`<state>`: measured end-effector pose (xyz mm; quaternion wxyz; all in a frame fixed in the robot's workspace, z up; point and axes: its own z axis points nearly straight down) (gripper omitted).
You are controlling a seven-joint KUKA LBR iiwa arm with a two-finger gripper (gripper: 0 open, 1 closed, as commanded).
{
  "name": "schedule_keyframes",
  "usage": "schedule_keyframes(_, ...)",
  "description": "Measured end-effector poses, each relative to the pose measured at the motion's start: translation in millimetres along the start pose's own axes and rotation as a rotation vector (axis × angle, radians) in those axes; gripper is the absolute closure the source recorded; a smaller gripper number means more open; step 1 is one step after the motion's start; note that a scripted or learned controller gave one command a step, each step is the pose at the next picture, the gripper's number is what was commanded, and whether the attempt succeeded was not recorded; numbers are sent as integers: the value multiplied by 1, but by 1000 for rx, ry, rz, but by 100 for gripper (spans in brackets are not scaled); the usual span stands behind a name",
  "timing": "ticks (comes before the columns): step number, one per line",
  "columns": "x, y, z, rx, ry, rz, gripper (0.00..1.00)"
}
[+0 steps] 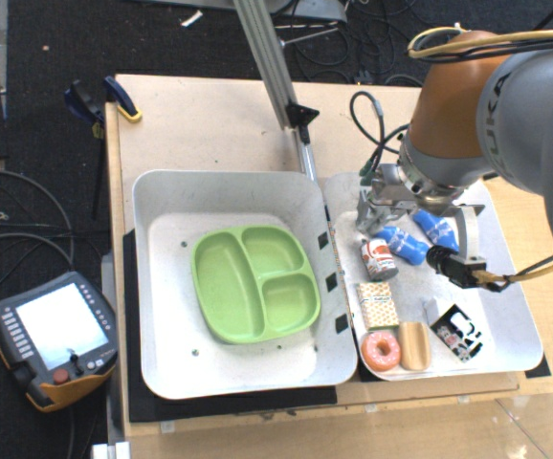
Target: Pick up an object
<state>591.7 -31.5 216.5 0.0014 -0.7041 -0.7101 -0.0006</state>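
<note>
The gripper (377,220) hangs over the upper left part of the right bin (516,352), in the right half of the frame, with the grey arm and its orange band rising above it toward the upper right. Whether it is released or clenched cannot be told from this slanted view, since the wrist body covers that part. The nearest candidate is the small red and white can (380,258), which lies just below the gripper in the frame, slightly toward the lower right, close enough that it may be touching. Its long axis appears to run from upper left to lower right, so a grasp would likely need to close across that line. A blue object (403,243) lies just to the right of the gripper, its long axis running at a slant from upper left to lower right as well. Farther down the frame sit a patterned box (378,305), a pink doughnut (383,350) and a tan piece (414,345), all well apart from the gripper. The green divided tray (254,283) rests in the left bin (162,208).
</note>
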Motion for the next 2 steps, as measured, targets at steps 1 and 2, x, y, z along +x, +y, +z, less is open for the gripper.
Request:
schedule_keyframes(1,51,6,-14,-2,-1,0,100)
schedule_keyframes(2,111,9,-6,-1,-1,0,100)
